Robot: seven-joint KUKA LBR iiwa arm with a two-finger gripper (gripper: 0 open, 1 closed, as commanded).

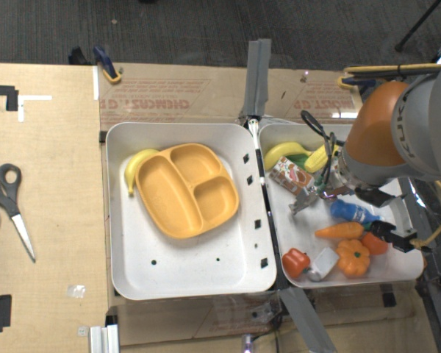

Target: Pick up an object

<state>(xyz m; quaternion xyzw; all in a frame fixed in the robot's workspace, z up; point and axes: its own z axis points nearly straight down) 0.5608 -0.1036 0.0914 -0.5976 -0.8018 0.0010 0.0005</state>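
My gripper (303, 201) hangs low in the right bin (404, 274), near its left-centre. It sits just below a red and white packet (289, 174) and left of a blue object (353, 212). No object shows clearly in its grasp. Around it lie a yellow banana-like fruit (285, 151), a corn cob (317, 158), a carrot (339, 231), a small orange pumpkin (353, 257), a red pepper (295, 262), a tomato (375, 243) and a small grey-white item (323, 263). The arm's orange band (378, 127) covers the bin's upper right.
The left bin (132, 271) holds a yellow divided plate (187, 190) with a banana (136, 166) tucked at its upper left edge. Scissors (11, 204) lie on the wooden bench at far left. A blue clamp (106, 65) sits behind the bins.
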